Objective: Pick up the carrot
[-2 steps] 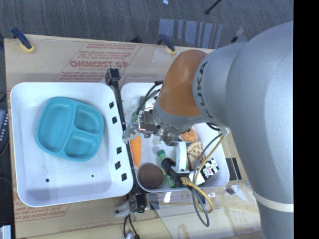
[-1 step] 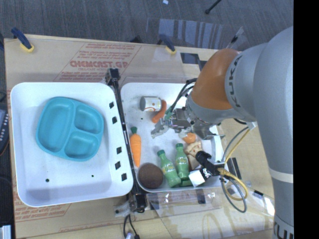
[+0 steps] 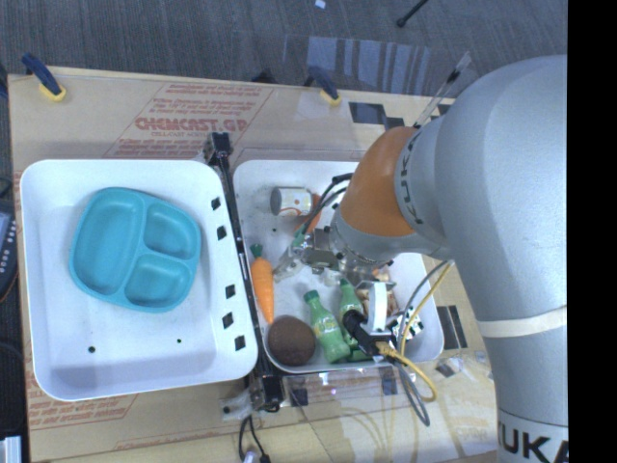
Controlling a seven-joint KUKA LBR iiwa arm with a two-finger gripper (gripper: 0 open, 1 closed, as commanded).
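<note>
Slim orange carrot [image 3: 262, 288] lies against right white bin's [image 3: 249, 183] left wall, little room on that side. Grey arm with orange band [image 3: 381, 196] reaches over bin centre; gripper [image 3: 310, 249] just right of carrot, grip state cannot tell. Green bottle [image 3: 326, 326], brown ball [image 3: 290, 340] nearby. Left white bin [image 3: 58, 345] holds blue sectioned plate [image 3: 135, 248].

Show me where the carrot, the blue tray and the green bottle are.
carrot [image 3: 262, 290]: camera view, middle of its orange body.
blue tray [image 3: 135, 248]: camera view, centre divider.
green bottle [image 3: 325, 328]: camera view, middle of its body.

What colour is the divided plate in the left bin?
Light blue, turquoise-like. The divided plate with three compartments shows plainly in the camera view, lying in the left white bin.
</note>
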